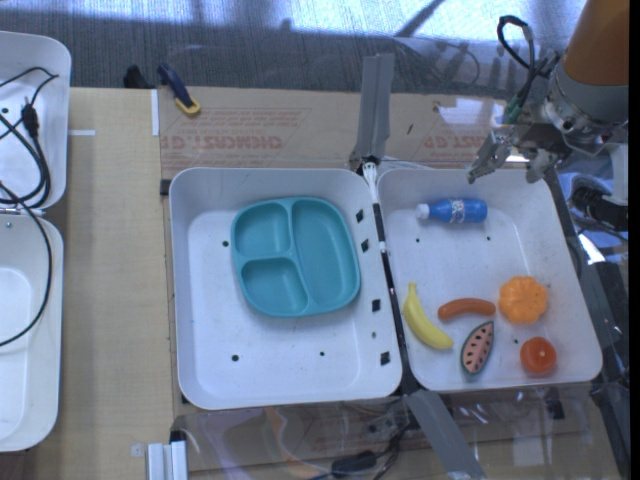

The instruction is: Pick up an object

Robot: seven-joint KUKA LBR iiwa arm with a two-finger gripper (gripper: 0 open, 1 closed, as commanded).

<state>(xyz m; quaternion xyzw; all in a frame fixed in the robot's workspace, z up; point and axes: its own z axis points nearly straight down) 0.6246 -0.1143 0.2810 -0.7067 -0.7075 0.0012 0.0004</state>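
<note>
One fixed camera sits high above the worktop (110,268), looking down at a slant, far enough to take in both white bins (200,298) whole.

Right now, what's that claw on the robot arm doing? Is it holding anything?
Gripper: open, fingers spread, holding nothing. It hangs above the far edge of the right bin, just beyond the blue bottle.
</note>
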